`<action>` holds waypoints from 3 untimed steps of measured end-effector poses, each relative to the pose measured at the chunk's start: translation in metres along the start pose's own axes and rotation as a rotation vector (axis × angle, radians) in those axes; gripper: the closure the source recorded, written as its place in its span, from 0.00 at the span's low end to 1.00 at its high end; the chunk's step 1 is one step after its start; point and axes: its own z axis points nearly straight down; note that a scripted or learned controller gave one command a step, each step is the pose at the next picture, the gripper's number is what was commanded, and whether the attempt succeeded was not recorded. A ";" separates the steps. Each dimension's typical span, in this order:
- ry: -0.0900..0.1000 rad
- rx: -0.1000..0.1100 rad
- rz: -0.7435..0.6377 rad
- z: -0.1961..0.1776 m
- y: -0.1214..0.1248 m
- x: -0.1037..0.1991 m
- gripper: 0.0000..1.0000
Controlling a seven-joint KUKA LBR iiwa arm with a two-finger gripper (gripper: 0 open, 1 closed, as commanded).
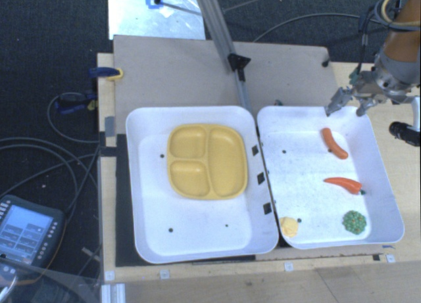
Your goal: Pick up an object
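My gripper (348, 102) hovers over the far edge of the right bin (302, 163), its two fingers spread open with nothing between them. Just below it lies an orange sausage (334, 143). Further toward the front sits an orange carrot (343, 184). A green broccoli piece (354, 221) rests at the bin's front right, and a small yellow food piece (289, 226) at its front left.
The left bin (148, 223) holds a yellow divided plate (206, 161). A grey pole (217, 22) slants down to the gap between the bins. Cables and a teach pendant (23, 229) lie on the floor to the left.
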 end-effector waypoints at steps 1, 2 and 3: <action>0.001 0.002 0.003 0.062 -0.003 -0.001 0.00; 0.000 0.000 -0.001 0.105 -0.003 0.000 0.00; -0.004 -0.007 -0.003 0.090 -0.001 -0.001 1.00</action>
